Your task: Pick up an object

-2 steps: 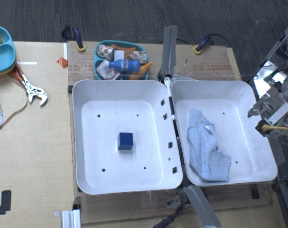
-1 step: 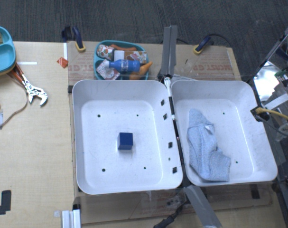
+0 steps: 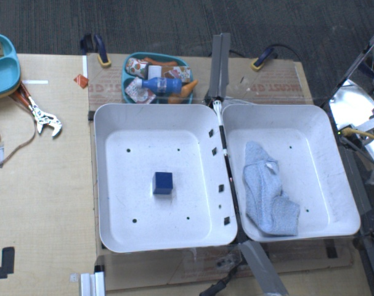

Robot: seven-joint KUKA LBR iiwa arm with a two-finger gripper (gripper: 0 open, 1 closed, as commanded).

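A small blue cube (image 3: 163, 182) rests near the middle of the left white bin (image 3: 113, 227). A crumpled light blue-grey cloth (image 3: 267, 190) lies in the right white bin (image 3: 322, 165), running from its centre toward the front edge. Both items sit flat on the bin floors, well apart from each other.
Behind the left bin stands a teal bowl (image 3: 130, 73) heaped with small objects. At the far left a teal dish (image 3: 3, 66) and a wrench (image 3: 44, 119) lie on the bench. A vertical post (image 3: 219, 66) rises between the bins at the back. Metal framing (image 3: 359, 128) borders the right side.
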